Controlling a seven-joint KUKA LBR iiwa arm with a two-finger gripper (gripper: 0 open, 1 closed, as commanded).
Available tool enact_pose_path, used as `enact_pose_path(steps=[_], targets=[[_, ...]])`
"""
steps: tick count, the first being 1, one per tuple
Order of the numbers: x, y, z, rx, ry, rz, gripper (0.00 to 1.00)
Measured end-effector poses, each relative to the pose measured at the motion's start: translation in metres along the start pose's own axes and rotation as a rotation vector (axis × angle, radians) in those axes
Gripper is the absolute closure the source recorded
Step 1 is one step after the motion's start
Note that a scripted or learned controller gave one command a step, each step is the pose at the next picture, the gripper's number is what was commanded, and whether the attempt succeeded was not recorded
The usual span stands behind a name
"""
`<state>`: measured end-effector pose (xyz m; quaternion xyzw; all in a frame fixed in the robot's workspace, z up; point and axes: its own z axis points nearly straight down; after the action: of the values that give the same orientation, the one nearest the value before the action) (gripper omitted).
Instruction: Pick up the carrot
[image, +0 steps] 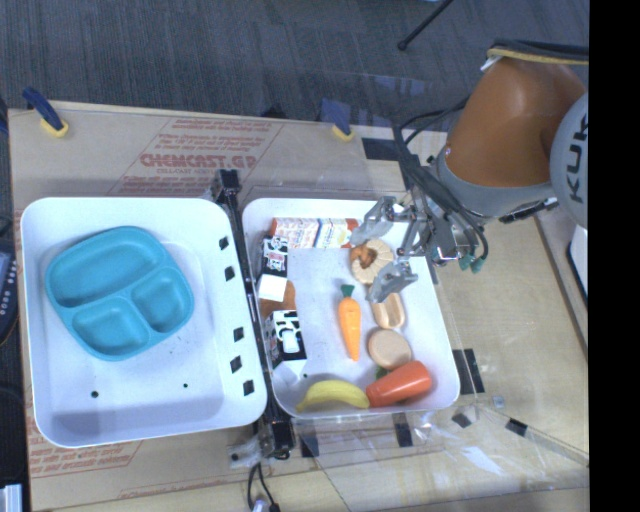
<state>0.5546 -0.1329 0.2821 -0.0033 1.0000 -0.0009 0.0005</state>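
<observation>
The orange carrot (349, 326) with a green top lies lengthwise in the middle of the right bin (443, 330). My gripper (386, 249) hovers over the back right part of that bin, up and to the right of the carrot's green end. Its fingers are spread open, one fingertip (378, 213) near the back wall and the other just above a small bread roll (388, 312). A round brown pastry (368, 258) lies under the gap between them, not gripped. The carrot is untouched.
Around the carrot lie a round bun (389, 348), a red pepper (402, 382), a banana (333, 394), black-and-white cartons (287, 333) along the left wall and a box (310, 233) at the back. The left bin (60, 400) holds a blue divided plate (118, 290).
</observation>
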Motion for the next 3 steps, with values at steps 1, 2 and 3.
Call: enact_pose_path(steps=[1, 2, 3], targets=[[0.037, 0.012, 0.122, -0.004, 0.012, 0.099, 0.0], [-0.001, 0.011, 0.192, -0.003, 0.004, 0.075, 0.0], [0.057, 0.01, 0.191, -0.002, 0.005, 0.378, 0.0]])
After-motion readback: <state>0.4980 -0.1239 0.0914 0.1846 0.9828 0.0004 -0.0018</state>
